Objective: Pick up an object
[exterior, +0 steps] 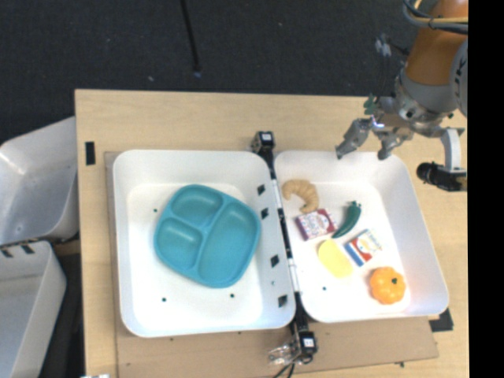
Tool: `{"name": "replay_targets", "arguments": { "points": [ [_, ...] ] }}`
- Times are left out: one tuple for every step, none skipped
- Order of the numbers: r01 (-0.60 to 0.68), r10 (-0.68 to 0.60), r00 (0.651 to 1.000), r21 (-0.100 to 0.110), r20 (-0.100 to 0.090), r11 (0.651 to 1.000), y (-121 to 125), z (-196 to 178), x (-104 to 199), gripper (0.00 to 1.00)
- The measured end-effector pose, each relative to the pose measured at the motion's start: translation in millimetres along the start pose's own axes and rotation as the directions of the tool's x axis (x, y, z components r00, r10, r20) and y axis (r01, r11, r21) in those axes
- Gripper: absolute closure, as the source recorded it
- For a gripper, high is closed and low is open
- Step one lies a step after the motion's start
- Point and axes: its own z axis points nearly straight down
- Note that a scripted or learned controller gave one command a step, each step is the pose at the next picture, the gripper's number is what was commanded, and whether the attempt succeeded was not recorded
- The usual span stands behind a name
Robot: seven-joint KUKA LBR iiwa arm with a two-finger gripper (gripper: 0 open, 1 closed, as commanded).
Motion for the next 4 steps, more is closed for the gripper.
{"name": "replay_targets", "arguments": {
  "points": [
    [0.002, -0.002, 1.0, -0.013, 0.001, 1.0, 2.3, -8.3, 0.4, 0.0],
    [0.002, -0.002, 1.0, -0.009, 0.002, 1.0, -5.6, 37.9, 0.8, 0.0],
    [0.0, 0.0, 1.0, -0.009, 0.002, 1.0, -9.2, 98.4, 5.2, 0.0],
    [-0.003, 0.003, 1.0, -0.014, 0.001, 1.0, -6.7, 142.0, 3.9, 0.0]
  ]
}}
